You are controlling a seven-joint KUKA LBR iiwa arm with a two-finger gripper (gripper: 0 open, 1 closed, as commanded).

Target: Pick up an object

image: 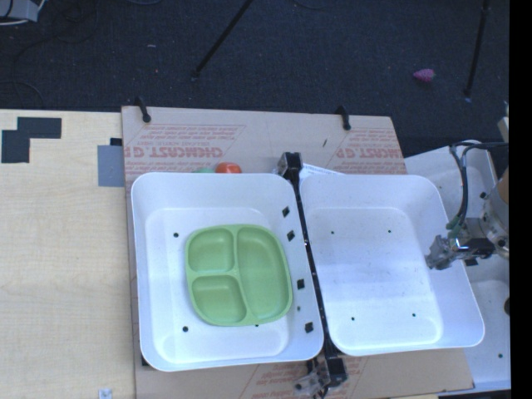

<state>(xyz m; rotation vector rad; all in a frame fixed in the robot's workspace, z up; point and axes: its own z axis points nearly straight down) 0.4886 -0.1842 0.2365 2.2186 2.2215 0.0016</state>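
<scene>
Camera view shows the metal two-finger gripper (440, 254) at the right rim of the right shallow white plastic bin (378, 339); whether it is open or closed cannot be told, and nothing is seen in it. A light green three-compartment plastic tray (238, 274) lies flat in the left white bin (158, 339). A small orange object (228, 169) peeks from behind that bin, mostly hidden.
</scene>
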